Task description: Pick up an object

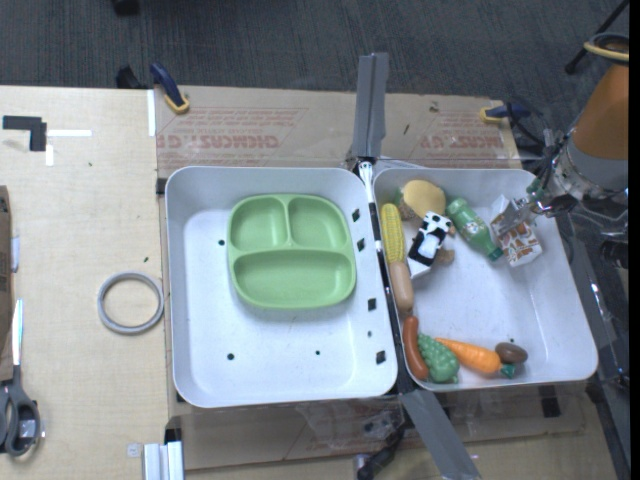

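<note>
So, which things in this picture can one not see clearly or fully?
- Gripper: its fingers are too small and cluttered in the camera view to judge.
- Arm: cut off by the right edge.
- Scissors: cut off by the left edge.
- Sausage: its lower end is hidden behind the green toy.

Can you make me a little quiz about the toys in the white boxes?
1. True or false: the green plate lies in the left bin.
2. Which toy touches the corn? A) carrot B) cow C) tape roll
3. Fill in: the carrot lies near the right bin's ____ edge.

Key: 1 true. 2 B, the cow. 3 front (bottom in the picture).
</note>
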You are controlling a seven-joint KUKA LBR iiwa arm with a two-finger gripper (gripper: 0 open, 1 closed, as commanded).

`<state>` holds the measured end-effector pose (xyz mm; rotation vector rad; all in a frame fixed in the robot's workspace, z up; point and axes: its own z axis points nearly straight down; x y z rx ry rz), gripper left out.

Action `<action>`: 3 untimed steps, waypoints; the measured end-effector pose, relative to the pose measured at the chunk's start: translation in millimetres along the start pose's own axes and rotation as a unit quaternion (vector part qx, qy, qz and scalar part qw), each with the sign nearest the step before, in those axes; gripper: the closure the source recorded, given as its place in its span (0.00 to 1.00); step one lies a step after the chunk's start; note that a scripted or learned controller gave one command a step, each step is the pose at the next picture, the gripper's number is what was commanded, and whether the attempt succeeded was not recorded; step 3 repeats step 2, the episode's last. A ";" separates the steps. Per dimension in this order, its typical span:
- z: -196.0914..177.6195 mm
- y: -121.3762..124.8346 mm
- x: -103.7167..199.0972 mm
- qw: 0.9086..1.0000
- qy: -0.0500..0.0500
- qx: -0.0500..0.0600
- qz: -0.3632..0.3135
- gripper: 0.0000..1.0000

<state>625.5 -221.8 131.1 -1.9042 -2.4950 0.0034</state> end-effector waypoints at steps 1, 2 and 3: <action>-4.9 0.0 -0.5 1.000 0.001 0.002 0.000 1.00; -80.9 40.0 52.0 0.999 0.000 0.000 -0.036 1.00; -80.9 40.0 52.0 0.999 0.000 0.000 -0.036 1.00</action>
